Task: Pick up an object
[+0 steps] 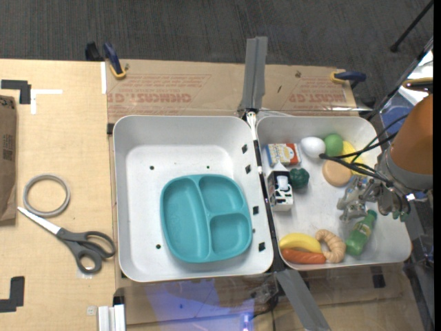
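My gripper (356, 203) hangs low over the right bin (310, 205), reaching in from the right. Its metal fingers point down-left, just above a green bottle (360, 234) that lies near the bin's right front. Nothing shows between the fingers. Close by lie a tan round piece (336, 174), a green ball (333, 144), a white egg (313, 146), a yellow banana (301, 241), a red-orange piece (303, 256) and a tan pretzel-like piece (333, 245).
A small milk carton (283, 155), a dark green piece (299, 178) and a black-and-white box (280, 188) sit at the right bin's left side. The left bin (138, 157) holds a teal divided tray (206, 217). Scissors (76, 240) and a tape roll (46, 194) lie on the bench at left.
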`<state>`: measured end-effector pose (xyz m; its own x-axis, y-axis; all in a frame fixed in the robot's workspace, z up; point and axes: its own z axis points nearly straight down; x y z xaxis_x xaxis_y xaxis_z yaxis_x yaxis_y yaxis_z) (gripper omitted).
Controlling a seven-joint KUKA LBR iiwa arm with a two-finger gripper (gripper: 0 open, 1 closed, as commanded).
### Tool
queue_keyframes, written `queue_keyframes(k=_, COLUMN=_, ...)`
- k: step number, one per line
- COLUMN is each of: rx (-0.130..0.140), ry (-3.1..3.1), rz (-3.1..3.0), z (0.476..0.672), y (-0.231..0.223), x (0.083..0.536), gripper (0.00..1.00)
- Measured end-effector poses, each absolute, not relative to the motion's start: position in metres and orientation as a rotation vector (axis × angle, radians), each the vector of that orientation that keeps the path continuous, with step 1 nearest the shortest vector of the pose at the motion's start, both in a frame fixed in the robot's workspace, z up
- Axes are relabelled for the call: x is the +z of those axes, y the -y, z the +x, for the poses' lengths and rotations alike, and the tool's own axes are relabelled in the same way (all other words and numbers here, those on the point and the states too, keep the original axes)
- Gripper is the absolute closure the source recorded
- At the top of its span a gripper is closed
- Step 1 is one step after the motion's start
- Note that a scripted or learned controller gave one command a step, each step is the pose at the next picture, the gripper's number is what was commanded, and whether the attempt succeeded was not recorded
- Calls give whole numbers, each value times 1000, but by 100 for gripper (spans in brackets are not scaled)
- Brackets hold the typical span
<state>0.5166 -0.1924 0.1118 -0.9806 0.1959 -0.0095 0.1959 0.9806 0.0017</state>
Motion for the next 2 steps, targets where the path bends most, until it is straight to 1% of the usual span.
queue_keyframes(k=1, rx=1, ry=-3117, rz=308, z=517, y=192, x=112, gripper=0)
queue_keyframes(k=2, rx=0, ry=-3101, rz=485, z=530, y=185, x=92, gripper=0)
